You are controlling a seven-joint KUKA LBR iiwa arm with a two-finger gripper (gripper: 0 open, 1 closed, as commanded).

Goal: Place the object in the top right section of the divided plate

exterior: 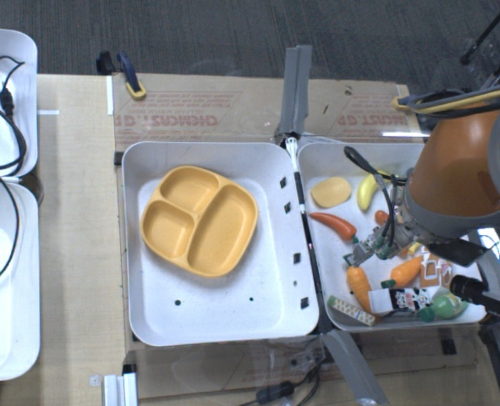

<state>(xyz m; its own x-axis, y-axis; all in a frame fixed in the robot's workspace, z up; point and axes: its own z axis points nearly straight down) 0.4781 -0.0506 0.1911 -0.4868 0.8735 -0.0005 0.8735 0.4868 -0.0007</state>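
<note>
So we've got the two shallow white bins sitting side by side on the wooden desk (72, 227). The left white bin (148, 311) has tons of free floor: the yellow-orange three-section divided plate (200, 219) sits up toward its upper-left part, well apart from the right wall and the bottom rim, with bare white all around it. All three of its sections look bare, and it's rotated a bit, so the two small sections face up-left and the big one faces down-right.

The right white bin (317, 256) is the crowded one. The grey arm with the orange band (457, 172) covers its right part, and the tool (375, 245) hangs low among the toys near the bin's middle. We can't tell if it's apart or together, or whether it has anything, it's just too small and cluttered there.

Around it: a pale yellow rounded piece (331, 192) near the top left, a yellow banana-shaped toy (366, 193) just beside that, a red chili pepper toy (334, 223) near the shared wall, an orange carrot toy (359, 288) below the tool, and a green lump (446, 305) by the bottom right rim. Not much room on that side.
</note>
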